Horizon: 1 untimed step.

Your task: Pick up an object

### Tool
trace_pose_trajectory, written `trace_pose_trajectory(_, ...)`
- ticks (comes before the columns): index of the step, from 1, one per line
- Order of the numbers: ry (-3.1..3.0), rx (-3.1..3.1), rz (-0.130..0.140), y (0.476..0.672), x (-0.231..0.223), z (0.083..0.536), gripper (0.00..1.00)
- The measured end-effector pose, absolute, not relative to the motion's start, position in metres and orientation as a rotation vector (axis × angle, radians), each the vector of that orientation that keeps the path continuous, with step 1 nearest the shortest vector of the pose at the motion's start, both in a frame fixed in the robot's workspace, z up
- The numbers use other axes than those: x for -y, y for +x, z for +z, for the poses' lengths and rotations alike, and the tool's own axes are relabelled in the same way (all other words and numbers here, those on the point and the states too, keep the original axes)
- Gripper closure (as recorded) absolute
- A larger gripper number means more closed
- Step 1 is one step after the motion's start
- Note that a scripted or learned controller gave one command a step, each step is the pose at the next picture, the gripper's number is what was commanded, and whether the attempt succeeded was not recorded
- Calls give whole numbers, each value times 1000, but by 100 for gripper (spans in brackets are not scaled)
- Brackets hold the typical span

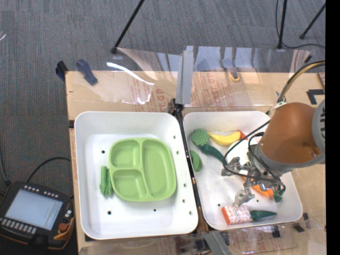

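Note:
My gripper (248, 187) hangs low over the right bin (212, 217), under the orange wrist band. An orange carrot-like piece (264, 190) with a green end lies directly beneath it, partly hidden by the metal parts. Whether it sits between the fingers I cannot tell. Just in front of the gripper lie an orange-and-white box (236, 214) and a dark green piece (263, 214). Farther back in this bin are a yellow banana (225, 138), a green brush (206, 144) and a small green piece (196, 161).
The left bin (90, 142) holds a green divided plate (142, 169) and a green pod (106, 181) beside it. A teach pendant (34, 212) rests at the lower left, off the bench. Tripod legs stand behind a clear sheet at the back.

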<state>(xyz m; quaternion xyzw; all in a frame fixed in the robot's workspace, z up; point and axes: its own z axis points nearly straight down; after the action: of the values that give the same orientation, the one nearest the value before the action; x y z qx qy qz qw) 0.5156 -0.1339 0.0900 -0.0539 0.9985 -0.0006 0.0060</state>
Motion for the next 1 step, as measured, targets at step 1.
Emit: trace_pose_trajectory(1,-177,-3132,2,514,132,98,100)
